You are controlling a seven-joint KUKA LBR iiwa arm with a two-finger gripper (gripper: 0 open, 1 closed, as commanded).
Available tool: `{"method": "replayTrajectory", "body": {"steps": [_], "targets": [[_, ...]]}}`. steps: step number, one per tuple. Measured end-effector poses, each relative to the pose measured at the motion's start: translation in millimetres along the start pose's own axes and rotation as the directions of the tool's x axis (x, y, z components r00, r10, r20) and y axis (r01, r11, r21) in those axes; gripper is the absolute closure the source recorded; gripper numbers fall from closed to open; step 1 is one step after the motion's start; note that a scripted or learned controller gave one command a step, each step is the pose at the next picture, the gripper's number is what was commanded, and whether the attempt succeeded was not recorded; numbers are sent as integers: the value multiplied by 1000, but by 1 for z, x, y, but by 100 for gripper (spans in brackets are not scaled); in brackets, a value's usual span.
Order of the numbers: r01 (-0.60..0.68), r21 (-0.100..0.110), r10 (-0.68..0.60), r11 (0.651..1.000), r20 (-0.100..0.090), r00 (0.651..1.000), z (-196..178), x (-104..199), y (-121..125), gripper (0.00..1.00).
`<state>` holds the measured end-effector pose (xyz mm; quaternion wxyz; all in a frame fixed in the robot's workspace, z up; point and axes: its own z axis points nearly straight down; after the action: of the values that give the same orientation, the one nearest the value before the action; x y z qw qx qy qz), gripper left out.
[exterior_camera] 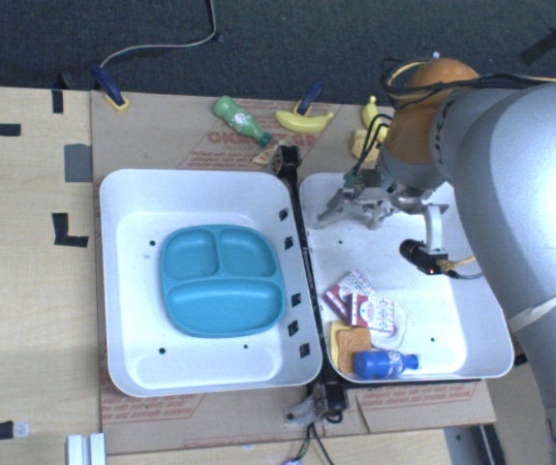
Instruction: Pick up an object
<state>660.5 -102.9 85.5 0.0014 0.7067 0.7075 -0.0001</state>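
Observation:
My gripper [354, 211] hangs over the far left part of the right bin [452, 318], fingers spread open and nothing between them. The bin's objects lie in a heap at its near left corner, well in front of the gripper. They are a blue bottle [385, 363] on its side, an orange-yellow piece [351, 339], a red-and-white packet [353, 294] and a pale packet [383, 316]. The grey arm with its orange band [423, 114] comes in from the right and covers the bin's far right corner.
The left bin [128, 221] holds a blue divided plate [223, 279]. Behind the bins, on cardboard, lie a green bottle [239, 119], a banana [303, 120] and a small yellow toy [367, 124]. A black clamp strip [297, 260] runs between the bins.

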Motion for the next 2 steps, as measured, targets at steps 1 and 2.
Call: {"method": "replayTrajectory", "body": {"steps": [1,2], "targets": [[0,-1,0,1000,1,1000,0,0,-16,0],[2,0,-2,1000,-1,1000,0,-1,9,0]]}}
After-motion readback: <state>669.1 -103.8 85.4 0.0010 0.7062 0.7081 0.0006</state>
